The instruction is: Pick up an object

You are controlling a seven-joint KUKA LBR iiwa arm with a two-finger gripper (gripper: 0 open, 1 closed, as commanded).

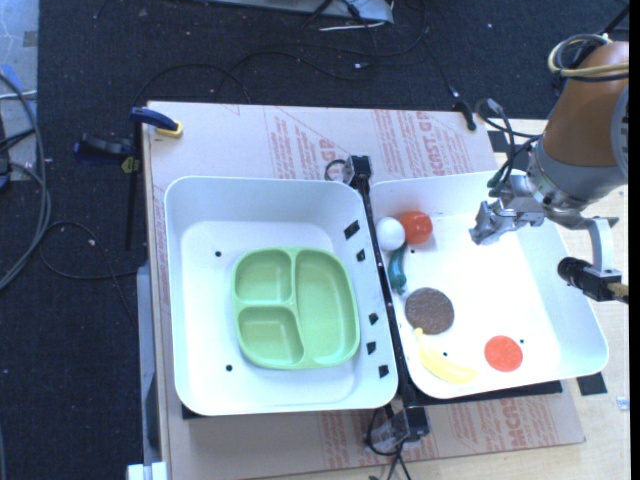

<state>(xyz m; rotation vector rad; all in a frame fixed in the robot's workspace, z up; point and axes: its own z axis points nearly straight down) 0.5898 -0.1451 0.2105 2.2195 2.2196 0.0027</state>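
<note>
The right bin (560,298) holds a white ball (389,232), an orange-red ball (417,228), a teal piece (398,268), a brown speckled disc (429,310), a yellow banana (445,365) and a flat red-orange disc (503,353). My gripper (490,224) hangs over the bin's far part, to the right of the orange-red ball and apart from it. Nothing shows between its fingers.
The left bin (190,268) holds a green three-compartment tray (296,306). Black clips line the divider between the bins. A blue clamp (155,121) sits at the board's far left corner. Cables lie on the dark floor beyond.
</note>
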